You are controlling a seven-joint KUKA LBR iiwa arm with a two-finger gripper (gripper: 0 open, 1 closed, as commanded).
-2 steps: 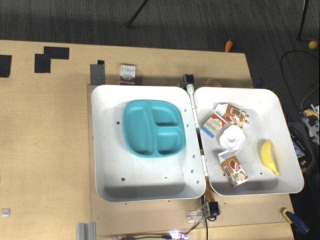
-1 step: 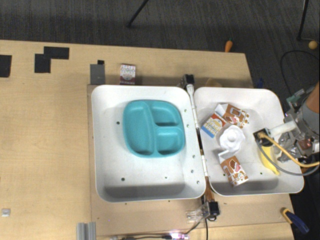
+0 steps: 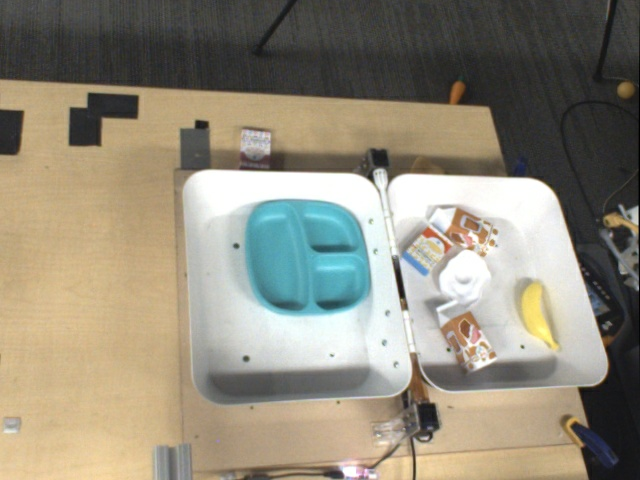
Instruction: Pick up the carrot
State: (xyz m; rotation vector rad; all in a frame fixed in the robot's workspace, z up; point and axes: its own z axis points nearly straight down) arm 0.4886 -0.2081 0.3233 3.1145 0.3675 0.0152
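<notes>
Two white bins are set side by side on the bench. In the left bin point(image 3: 215, 268) a blue-green plate point(image 3: 306, 256) with 3 parts is laid flat, approx. in the middle. Nothing is seen on the plate.

In the right bin point(image 3: 570, 268) a few things are packed close together. A yellow banana point(image 3: 538, 313) is laid near the right wall, apart from the rest. A brown & white carton point(image 3: 463, 230) is placed toward the back, w/ a blue & white carton point(image 3: 425, 251) just beside it. A white lumpy thing point(image 3: 465, 278) is found in the middle, touching or nearly touching the cartons. One more brown carton point(image 3: 468, 340) is tipped over toward the front.

Where the carrot is can't be told. A small orange bit point(image 3: 457, 91) is seen at the far edge of the bench, outside both bins, but it is too small to be named; it may be a clamp, not a carrot.

Whether the hand is open or closed can't be told either.

So the job is judged as not begun: nothing is lifted, nothing is held. All is left to be done, i.e. the carrot must be found, reached, gripped & raised.
</notes>
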